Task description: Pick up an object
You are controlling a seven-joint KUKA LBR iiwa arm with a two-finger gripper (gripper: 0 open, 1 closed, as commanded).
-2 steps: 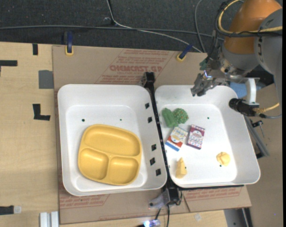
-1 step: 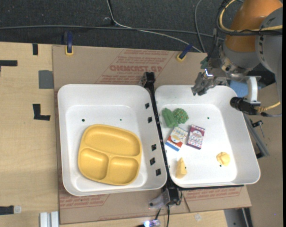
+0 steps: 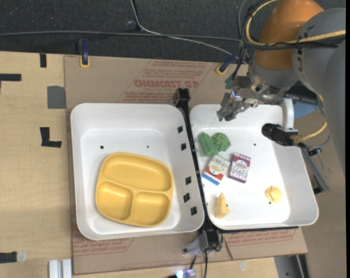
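Objects for picking lie loose in the right bin (image 3: 296, 213): a green broccoli-like toy (image 3: 213, 142) sits near the bin's upper left; just below it are a small white carton with red and blue marks (image 3: 216, 169) and, beside that on the right, a maroon printed card packet (image 3: 240, 168). Lower down, a pale yellow wedge-shaped piece (image 3: 221, 206) rests close to the divider, and a small yellow rounded toy (image 3: 272, 194) lies well apart toward the right wall. The gripper (image 3: 228, 112) hangs over the bin's upper part, above the broccoli toy and apart from it; nothing shows between its fingers, and whether they are spread or pressed together cannot be told. The left bin (image 3: 82, 155) holds a yellow three-compartment tray (image 3: 134, 189). Both bins rest on a brown cardboard sheet (image 3: 157, 80).
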